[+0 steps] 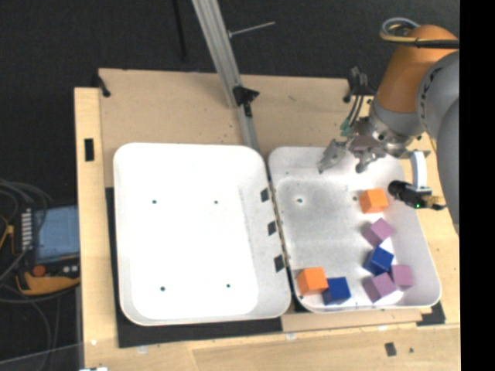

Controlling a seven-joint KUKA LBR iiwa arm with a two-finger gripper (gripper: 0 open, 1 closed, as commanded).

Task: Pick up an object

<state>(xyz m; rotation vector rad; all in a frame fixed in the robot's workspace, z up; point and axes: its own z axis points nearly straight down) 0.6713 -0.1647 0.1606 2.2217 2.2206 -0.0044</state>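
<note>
The arm [421,76] is cut off at the right, and a white block [391,296] lies half hidden under a purple block [380,286].

I've got seven small blocks lying loose in the right bin [309,168]: an orange block [373,200] by its right edge, then a purple block [380,230] and a blue block [380,259] below it. Along the near edge sit an orange cube [312,280] touching a blue cube [337,291], with two purple cubes [380,286] [401,276] toward the near right corner.

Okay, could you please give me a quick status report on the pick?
Gripper open, holding nothing, over right white bin. Nearest: orange foam cube, untouched. Nothing between them.
</note>
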